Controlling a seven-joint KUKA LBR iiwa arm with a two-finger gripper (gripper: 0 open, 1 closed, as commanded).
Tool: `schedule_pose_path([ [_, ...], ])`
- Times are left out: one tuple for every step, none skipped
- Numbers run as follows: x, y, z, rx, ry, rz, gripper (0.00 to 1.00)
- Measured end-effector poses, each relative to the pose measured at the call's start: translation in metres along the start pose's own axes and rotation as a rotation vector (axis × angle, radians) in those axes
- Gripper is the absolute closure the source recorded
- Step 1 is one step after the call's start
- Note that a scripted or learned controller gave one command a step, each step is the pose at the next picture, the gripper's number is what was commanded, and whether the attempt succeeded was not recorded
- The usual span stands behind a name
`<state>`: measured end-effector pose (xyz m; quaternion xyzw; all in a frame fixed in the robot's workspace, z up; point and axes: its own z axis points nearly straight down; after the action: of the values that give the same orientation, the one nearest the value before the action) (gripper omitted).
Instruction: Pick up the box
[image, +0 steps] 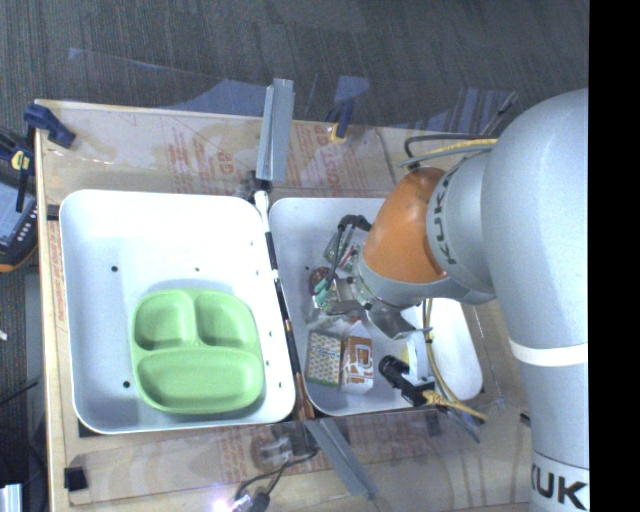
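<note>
"Where was the box (357, 363) when you looked?"

"Seen from the camera over the bench (150, 140), it lay flat in the right-hand bin (300, 230), close to the front wall. It was a small brown and white thing. A chequered packet (323, 358) lay just beside it, towards the wall between the two bins. I couldn't tell if they touched."

"And the arm?"

"The grey arm (520, 200) reached in from the right, and its orange band (405, 240) hung over the middle of that bin. The gripper (338, 288) sat below the band, pointing down into the bin, just behind the box and the packet."

"Was it wide or narrow?"

"I couldn't tell. The wrist covered most of it, and the rest was a tangle of metal and wire. Whether it touched the box I couldn't tell either. The box lay on the bin floor."

"And the other bin?"

"The left-hand bin (100, 260) held a green plate (197, 352) with three compartments, lying towards its front wall, well apart from the gripper."
</note>
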<state>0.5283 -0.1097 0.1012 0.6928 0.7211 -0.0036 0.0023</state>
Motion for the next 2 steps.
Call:
schedule_pose_path([
  [-0.0246, 0.0707, 0.0024, -0.004, 0.007, -0.347, 1.0],
  [-0.0248, 0.0707, 0.0024, -0.004, 0.007, -0.347, 0.0],
])
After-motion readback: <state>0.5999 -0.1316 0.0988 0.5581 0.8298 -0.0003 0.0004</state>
